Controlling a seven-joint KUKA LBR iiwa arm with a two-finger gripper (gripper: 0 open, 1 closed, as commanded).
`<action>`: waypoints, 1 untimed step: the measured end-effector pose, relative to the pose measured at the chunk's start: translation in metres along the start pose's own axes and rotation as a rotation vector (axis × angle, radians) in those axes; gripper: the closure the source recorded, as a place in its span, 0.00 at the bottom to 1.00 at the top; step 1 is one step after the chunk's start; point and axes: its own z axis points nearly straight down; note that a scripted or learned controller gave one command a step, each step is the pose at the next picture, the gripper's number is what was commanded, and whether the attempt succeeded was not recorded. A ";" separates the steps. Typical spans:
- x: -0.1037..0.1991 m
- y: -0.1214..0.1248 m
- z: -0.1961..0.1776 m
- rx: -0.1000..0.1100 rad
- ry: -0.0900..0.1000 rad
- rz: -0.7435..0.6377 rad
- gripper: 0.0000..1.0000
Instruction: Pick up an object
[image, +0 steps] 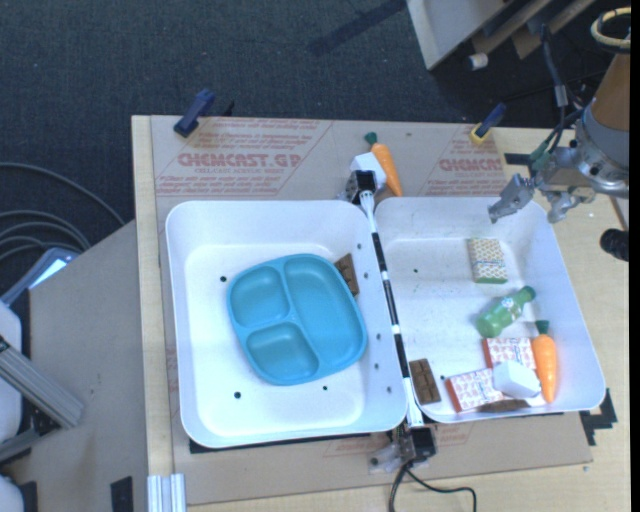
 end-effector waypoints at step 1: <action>-0.001 0.013 0.153 -0.004 -0.002 0.000 0.00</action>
